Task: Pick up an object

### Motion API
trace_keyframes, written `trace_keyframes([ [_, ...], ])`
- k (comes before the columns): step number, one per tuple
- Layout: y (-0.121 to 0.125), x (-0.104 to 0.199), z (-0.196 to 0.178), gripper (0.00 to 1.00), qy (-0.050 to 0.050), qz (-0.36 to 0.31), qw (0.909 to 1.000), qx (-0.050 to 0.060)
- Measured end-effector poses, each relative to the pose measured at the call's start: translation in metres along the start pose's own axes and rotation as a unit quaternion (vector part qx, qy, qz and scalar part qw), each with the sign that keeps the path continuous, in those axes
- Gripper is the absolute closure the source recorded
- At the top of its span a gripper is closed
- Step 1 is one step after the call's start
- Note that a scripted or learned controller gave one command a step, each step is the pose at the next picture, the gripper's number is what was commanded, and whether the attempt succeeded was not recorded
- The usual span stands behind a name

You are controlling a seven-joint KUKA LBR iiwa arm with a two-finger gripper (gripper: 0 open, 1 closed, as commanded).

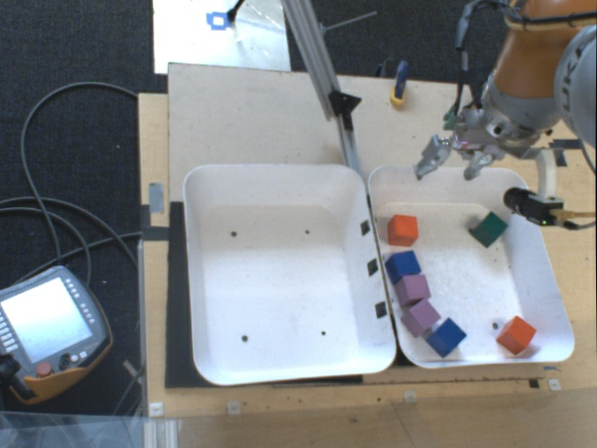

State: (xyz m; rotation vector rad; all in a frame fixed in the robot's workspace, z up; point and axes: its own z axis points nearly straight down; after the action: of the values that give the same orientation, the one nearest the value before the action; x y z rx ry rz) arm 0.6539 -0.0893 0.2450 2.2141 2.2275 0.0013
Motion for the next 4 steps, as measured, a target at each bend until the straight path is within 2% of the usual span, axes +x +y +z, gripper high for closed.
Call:
trace_keyframes([
  [1,-0.041,-0.007,0.131,0.00,0.002,0.003,1.0000,-0.002],
  [2,-0.053,0.014,0.049,0.00,0.000,0.000,1.0000,-0.004],
  [3,-0.043,0.000,0.155,0.00,0.001,0.003,1.0000,-0.002],
  [4,-0.042,0.000,0.142,1.00,0.000,0.001,1.0000,-0.003],
])
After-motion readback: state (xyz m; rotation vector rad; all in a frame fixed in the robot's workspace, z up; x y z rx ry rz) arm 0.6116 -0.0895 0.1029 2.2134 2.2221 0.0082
